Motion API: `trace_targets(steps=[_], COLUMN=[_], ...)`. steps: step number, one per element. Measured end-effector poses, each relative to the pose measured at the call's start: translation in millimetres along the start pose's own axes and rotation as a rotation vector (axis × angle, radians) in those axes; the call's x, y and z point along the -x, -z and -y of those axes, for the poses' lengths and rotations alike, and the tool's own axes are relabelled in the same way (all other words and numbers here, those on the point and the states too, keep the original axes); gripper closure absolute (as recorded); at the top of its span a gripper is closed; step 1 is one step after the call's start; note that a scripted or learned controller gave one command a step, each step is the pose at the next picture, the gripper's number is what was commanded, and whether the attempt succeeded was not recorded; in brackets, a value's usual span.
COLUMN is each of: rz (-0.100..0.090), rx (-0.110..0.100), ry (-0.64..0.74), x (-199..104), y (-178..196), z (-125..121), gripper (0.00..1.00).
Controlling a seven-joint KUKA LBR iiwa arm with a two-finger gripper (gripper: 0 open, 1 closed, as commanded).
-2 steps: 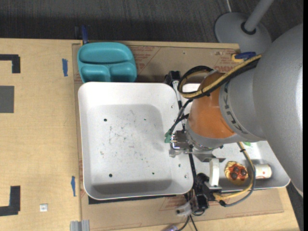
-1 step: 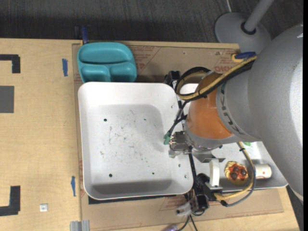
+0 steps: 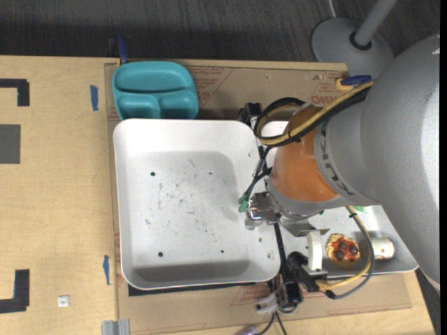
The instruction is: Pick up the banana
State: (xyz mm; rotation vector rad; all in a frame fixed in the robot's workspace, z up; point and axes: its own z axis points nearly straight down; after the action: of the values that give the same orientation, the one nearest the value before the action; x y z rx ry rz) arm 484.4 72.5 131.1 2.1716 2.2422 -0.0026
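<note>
Though the arm (image 3: 363, 131) reached low over the right bin (image 3: 380, 218), its bulk covered the gripper, so whether that was open or closed could not be told. The banana lay unseen, presumably beneath the arm; its axis stayed unknown.

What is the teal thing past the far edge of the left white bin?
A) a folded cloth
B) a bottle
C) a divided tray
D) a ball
C: the teal tray sits just beyond the left bin, and raised ridges split it into compartments, one long and two smaller.
</note>
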Motion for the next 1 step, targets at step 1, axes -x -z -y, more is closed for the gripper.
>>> trace_targets(steps=[1], rz=[0.001], rx=[-0.002], ry=[0.042], x=[1.0], y=[-0.2], z=[0.6], gripper=[1.00])
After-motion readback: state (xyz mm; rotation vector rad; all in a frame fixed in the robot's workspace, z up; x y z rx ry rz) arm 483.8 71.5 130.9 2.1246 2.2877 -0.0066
